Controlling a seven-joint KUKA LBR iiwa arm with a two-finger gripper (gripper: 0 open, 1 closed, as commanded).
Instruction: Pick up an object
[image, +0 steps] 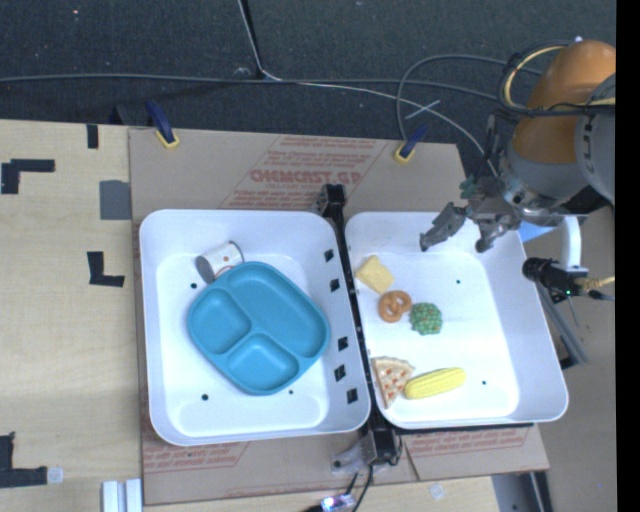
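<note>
The gripper hangs over the back of the right bin, near its far wall, with its two fingers spread wide and nothing between them. No toy has been picked up yet. The toys all lie closer to the front of that bin than the gripper does. The yellow cheese block is the nearest one to the gripper, off to its left and a bit forward. Just in front of the cheese is the little pretzel, and the green broccoli sits right beside the pretzel. The corn cob and the waffle piece lie at the front of the bin, touching or almost touching. To do this step well, the arm should probably pick one toy, go straight above it, and drop down with a finger on each side. The cheese looks like a good pick, since it has some bare floor around it. The pretzel and broccoli are so close that a finger might bump the wrong one. The wall between the bins is near the cheese, so a finger could hit it. In the left bin are a blue plate with three parts and a small cup lying on its side.
</note>
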